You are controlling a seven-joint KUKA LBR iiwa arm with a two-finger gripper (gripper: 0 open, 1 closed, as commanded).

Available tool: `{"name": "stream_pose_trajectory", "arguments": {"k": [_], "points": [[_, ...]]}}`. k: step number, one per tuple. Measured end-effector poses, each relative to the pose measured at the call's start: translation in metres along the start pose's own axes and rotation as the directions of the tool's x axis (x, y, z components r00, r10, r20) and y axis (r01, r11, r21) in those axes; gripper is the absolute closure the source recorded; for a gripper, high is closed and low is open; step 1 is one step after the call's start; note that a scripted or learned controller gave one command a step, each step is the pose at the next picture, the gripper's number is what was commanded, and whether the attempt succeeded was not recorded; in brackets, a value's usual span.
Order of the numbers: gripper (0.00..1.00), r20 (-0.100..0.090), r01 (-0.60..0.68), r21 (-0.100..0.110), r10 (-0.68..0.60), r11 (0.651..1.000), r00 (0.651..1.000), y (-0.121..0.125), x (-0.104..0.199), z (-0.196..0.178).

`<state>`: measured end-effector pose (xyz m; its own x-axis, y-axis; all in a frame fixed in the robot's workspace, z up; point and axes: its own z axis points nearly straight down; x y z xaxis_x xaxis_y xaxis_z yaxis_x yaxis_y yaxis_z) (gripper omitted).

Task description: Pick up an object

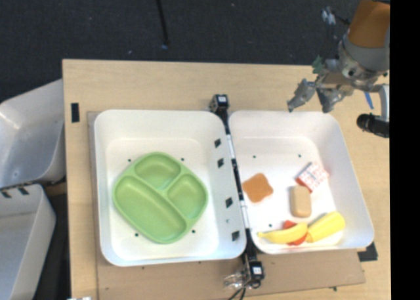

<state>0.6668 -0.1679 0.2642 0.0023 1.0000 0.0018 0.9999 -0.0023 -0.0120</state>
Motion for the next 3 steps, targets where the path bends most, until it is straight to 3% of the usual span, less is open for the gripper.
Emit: {"name": "stream_pose_trajectory", "arguments": {"k": [1, 3], "points": [[0.0, 0.002, 0.003, -0.014, -0.003, 1.0, 1.0, 0.002, 0.001, -0.009], [0.0, 0.004, -0.001, -0.01, 0.001, 1.0, 1.0, -0.007, -0.015, 0.093]]}}
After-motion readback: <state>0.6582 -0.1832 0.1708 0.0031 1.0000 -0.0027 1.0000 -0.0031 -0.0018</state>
